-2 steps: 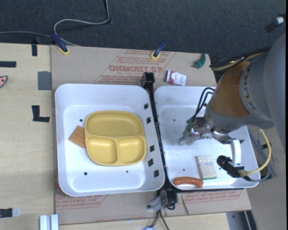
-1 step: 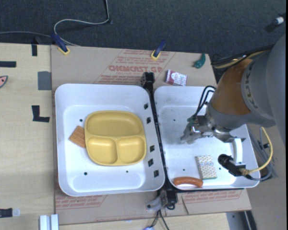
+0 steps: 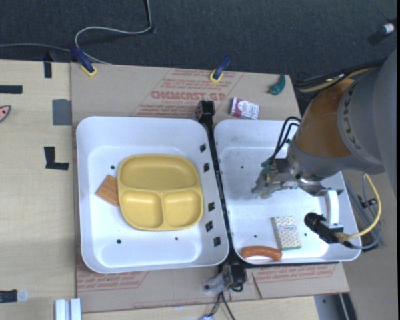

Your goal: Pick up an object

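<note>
I have the claw (image 3: 263, 187) down inside the right bin (image 3: 243, 142), over a bare stretch of its floor, roughly mid-bin. From this slant I can't tell how the claw is set, and I see nothing caught in it, so I count nothing as picked.

The nearest candidates lie toward the near edge of that same bin. A small patterned packet (image 3: 287, 233) sits below and slightly right of the claw in the view, near but clearly apart from it; its long axis runs mostly up-down in the picture with a slight tilt. Just beyond it, against the bin's near wall, an orange sausage-shaped piece (image 3: 261, 252) lies with its long axis across the view, left to right.

My judgement: the packet is the shorter reach, a slide toward the near wall and a touch right, with the claw turned to close across its narrow side.

The left bin (image 3: 93, 139) holds a yellow divided tray (image 3: 161, 191) with a brown wafer-like piece (image 3: 108, 191) tucked at its left edge; both are well apart from the claw, across the divider
</note>
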`<state>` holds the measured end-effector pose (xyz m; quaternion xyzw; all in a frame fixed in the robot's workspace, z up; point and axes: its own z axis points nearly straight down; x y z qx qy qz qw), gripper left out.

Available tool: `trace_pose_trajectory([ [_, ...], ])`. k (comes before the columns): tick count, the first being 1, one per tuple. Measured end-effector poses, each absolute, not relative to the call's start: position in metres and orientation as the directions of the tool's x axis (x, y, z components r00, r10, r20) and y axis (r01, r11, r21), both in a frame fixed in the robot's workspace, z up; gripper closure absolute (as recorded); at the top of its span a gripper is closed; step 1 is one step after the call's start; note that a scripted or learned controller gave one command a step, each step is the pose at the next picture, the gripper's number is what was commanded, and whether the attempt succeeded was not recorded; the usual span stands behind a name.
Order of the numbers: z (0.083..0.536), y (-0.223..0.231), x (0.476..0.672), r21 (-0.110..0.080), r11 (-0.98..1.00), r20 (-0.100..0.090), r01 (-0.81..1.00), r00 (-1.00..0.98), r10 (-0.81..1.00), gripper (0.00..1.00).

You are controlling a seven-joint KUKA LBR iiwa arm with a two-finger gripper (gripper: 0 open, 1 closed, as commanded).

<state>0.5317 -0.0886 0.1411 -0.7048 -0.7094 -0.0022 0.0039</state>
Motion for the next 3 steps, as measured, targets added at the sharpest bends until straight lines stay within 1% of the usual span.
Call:
trace_pose_trajectory([
  [1,0.192,0.001,0.514,-0.001,0.003,0.001,1.000,-0.003,1.000,1.00],
  [3,0.211,0.002,0.515,-0.003,0.006,0.002,1.000,-0.006,1.000,1.00],
])
